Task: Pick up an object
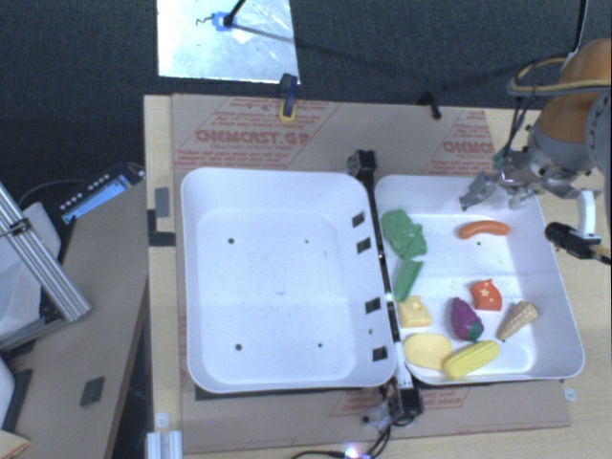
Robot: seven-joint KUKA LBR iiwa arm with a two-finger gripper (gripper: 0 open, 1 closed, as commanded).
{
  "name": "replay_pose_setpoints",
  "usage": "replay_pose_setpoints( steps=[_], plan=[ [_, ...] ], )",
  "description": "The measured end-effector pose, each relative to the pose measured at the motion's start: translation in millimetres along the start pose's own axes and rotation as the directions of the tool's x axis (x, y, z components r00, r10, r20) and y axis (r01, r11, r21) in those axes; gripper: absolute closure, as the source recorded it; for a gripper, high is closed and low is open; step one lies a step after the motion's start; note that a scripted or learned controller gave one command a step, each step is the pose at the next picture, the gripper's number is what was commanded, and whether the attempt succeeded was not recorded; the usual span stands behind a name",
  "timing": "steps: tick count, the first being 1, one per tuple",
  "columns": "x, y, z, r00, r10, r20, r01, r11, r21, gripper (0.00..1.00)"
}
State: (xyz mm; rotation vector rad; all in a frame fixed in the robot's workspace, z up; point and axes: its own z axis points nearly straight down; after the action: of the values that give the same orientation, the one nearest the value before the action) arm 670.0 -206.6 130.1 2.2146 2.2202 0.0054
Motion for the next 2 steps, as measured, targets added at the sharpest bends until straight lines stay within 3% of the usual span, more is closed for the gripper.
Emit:
replay_pose_setpoints(
  steps=[1,2],
  plan=[
    [0,-84,48,1.0,0.004,-0.004,-0.004,1.0,0.015,0.0],
    [0,-145,45,1.0,0.004,-0.002,-0.004,1.0,0.011,0.0]
  ],
)
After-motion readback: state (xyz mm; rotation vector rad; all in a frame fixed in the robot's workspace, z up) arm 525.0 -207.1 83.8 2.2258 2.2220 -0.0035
